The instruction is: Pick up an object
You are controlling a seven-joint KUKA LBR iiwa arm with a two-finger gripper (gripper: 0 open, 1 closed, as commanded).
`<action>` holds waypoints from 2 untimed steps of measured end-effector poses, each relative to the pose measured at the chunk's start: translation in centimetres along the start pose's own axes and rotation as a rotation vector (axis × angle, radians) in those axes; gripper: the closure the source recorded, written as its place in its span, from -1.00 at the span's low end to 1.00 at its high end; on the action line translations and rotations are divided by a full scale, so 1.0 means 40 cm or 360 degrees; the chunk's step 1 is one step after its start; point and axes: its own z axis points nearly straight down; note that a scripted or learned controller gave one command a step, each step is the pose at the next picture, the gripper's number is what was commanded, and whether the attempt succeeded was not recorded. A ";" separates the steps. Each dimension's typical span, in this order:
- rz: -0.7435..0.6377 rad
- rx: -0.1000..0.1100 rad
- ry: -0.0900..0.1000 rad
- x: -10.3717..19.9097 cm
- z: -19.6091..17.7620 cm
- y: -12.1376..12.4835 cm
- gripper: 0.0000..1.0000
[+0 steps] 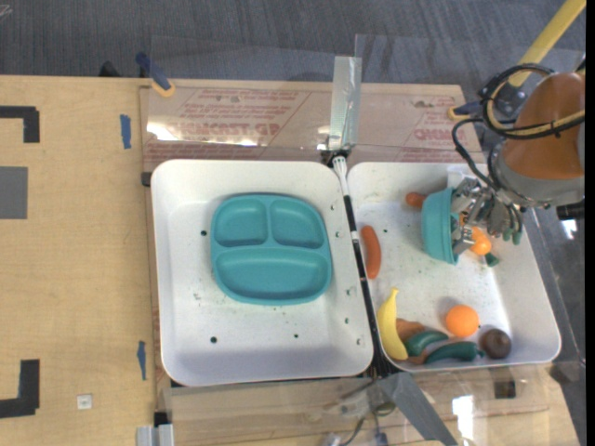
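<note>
My gripper (pixel 482 219) hangs low over the upper right part of the right bin (pixel 530 291), beneath the grey wrist with its orange band. It sits right beside a teal bowl (pixel 436 224) that lies tipped on its side. A small orange piece with a green tip (pixel 481 243) lies just under the gripper; whether they touch is unclear. A small carrot (pixel 415 198) rests to the left of the bowl. A red sausage (pixel 371 250) lies by the bin's left wall.
At the right bin's front lie a banana (pixel 390 326), an orange (pixel 461 321), a green vegetable (pixel 444 347) and a dark plum (pixel 497 343). The left bin (pixel 177 277) holds a teal divided plate (pixel 271 248). A clear upright panel (pixel 345 110) stands behind the bins.
</note>
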 end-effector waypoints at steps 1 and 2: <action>-0.0038 0.0001 0.0004 0.001 0.000 -0.089 -1.00; 0.0024 0.0003 0.0000 0.033 -0.002 -0.122 -1.00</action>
